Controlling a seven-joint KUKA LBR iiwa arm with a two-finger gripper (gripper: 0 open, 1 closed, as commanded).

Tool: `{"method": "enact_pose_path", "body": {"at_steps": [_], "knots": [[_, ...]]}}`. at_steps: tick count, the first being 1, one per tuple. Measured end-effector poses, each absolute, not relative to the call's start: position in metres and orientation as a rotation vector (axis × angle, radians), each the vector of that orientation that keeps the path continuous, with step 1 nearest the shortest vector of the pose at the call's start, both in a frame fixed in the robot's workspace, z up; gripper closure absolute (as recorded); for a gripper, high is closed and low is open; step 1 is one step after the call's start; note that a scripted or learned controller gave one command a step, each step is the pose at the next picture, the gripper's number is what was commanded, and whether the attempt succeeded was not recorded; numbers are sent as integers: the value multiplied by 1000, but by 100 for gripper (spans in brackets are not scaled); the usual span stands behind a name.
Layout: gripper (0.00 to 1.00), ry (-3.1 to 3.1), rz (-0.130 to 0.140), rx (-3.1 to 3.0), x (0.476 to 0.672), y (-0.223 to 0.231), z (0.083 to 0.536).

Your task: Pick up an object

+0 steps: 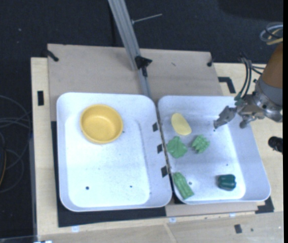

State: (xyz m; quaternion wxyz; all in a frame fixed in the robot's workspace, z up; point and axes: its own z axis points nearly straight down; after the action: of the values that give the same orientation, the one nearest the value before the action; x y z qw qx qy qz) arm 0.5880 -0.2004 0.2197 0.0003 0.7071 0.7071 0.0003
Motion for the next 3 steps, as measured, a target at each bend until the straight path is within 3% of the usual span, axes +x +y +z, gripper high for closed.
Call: {"method": "enact_pose_path", "body": {"at_steps": [2, 3], "knots": [[0, 2219, 2, 2220, 589, -202, 108], [100, 2216, 7, 2217, 590, -202, 121]]}}
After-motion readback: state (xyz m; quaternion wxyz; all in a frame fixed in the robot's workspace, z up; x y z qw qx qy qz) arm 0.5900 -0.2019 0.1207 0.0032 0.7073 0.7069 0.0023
